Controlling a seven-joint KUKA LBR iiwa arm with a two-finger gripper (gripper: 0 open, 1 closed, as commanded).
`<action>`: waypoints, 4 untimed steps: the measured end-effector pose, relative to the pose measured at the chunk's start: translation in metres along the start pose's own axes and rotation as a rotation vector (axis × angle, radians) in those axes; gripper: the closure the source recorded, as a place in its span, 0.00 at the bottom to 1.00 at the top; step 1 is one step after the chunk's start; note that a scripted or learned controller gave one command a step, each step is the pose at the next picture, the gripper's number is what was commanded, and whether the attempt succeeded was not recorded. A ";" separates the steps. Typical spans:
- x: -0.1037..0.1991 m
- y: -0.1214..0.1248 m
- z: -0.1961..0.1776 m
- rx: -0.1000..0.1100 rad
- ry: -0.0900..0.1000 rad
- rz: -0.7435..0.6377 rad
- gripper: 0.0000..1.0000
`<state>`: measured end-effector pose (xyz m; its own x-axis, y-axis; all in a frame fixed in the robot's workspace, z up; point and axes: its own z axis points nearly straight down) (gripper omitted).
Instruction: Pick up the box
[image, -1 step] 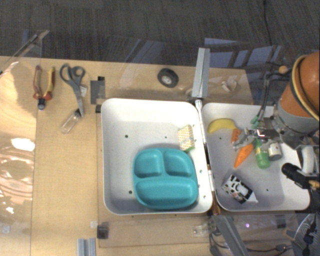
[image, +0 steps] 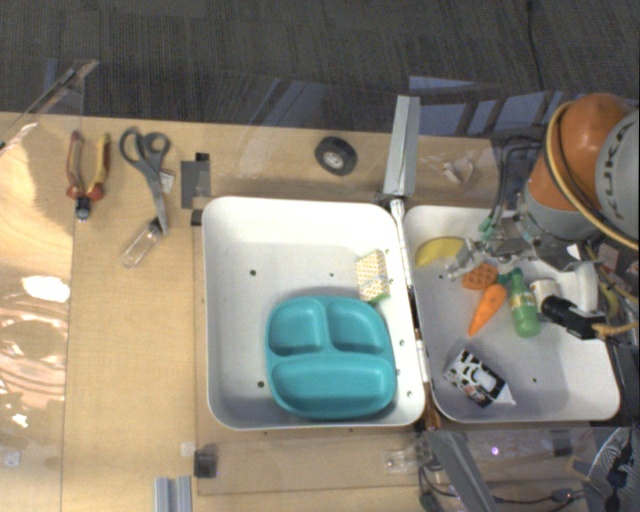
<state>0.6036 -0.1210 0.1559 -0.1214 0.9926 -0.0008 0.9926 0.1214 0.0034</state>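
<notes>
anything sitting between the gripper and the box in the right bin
Nothing visible does. The gripper hangs at the far end of the right bin over the carrot and green bottle. The box lies nearer the front, with bare bin floor between.

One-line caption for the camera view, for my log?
Gripper hovers over carrot and green bottle in the right bin; the box lies nearer the front.

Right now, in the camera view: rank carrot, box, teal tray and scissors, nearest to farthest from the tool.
Tool sits at the top of the right bin.
1. Carrot: right bin, just below the tool.
2. Box: right bin, near its bottom edge.
3. Teal tray: left bin, lower part.
4. Scissors: on the bench, far left.
</notes>
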 end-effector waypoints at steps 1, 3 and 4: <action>-0.013 -0.068 0.066 -0.010 -0.004 -0.253 0.00; 0.017 0.057 0.057 -0.015 -0.010 -0.228 0.00; -0.010 0.015 0.052 -0.019 -0.012 -0.368 0.00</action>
<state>0.6197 -0.1293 0.1044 -0.4705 0.8822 -0.0171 0.8820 0.4708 0.0195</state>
